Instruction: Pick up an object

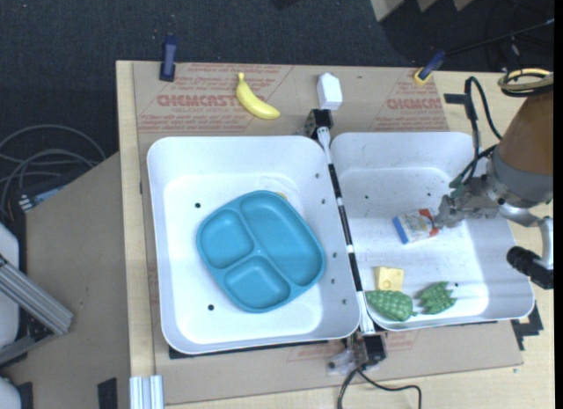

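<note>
My gripper (pixel 446 214) hangs in the right bin (pixel 387 157) by a small packet (pixel 413 225); I cannot tell how it's set. A blue tray (pixel 259 249) sits in the left bin (pixel 176 178); a banana (pixel 255 99) lies on the bench (pixel 141 108).

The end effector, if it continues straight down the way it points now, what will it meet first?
Probably the small blue, white and red packet lying just beside the end effector in the right bin, though depth is unclear.
</note>
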You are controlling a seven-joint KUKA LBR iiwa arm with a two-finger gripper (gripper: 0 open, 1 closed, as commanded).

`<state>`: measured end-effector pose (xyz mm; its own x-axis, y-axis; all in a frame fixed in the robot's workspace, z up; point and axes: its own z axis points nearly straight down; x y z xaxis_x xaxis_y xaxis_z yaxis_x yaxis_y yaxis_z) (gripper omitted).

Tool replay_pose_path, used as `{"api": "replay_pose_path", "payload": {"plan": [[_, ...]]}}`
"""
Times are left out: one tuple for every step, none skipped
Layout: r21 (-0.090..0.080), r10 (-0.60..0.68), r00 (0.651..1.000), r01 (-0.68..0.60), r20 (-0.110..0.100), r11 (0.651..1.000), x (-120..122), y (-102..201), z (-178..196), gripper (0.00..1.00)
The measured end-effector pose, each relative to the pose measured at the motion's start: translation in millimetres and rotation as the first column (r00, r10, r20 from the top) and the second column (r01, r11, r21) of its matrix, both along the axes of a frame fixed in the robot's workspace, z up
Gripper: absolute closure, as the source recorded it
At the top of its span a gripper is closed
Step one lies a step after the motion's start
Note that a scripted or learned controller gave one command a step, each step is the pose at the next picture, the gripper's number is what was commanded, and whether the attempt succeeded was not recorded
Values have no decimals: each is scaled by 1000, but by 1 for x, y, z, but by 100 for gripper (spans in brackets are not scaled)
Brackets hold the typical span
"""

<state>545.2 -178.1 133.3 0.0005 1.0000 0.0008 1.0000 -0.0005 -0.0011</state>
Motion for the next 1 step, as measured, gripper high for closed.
{"api": "replay_pose_path", "payload": {"plan": [[0, 0, 1000, 0, 0, 1000, 0, 0, 0, 0]]}}
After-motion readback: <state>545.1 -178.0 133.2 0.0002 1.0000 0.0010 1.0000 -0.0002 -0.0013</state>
